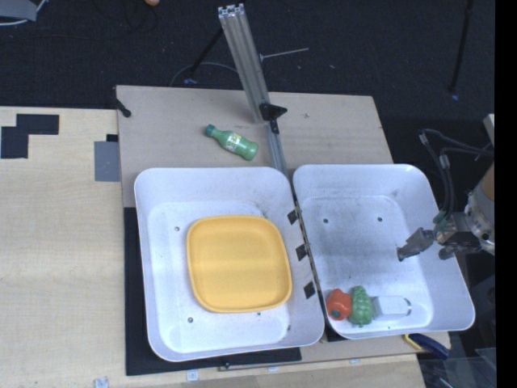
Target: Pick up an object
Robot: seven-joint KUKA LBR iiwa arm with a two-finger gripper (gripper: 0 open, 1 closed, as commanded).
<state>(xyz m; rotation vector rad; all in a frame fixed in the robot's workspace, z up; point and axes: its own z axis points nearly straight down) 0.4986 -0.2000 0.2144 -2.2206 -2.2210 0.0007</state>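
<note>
plate point(239, 263) in left bin point(153, 217)

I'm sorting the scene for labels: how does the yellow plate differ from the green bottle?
The yellow plate lies flat inside the left bin; the green bottle lies on its side on the bench board, outside both bins. The plate is broad, squarish with rounded corners; the bottle is slim and far smaller. The plate is plain yellow; the bottle is green with a pale label. Both sit apart from the gripper.
</note>
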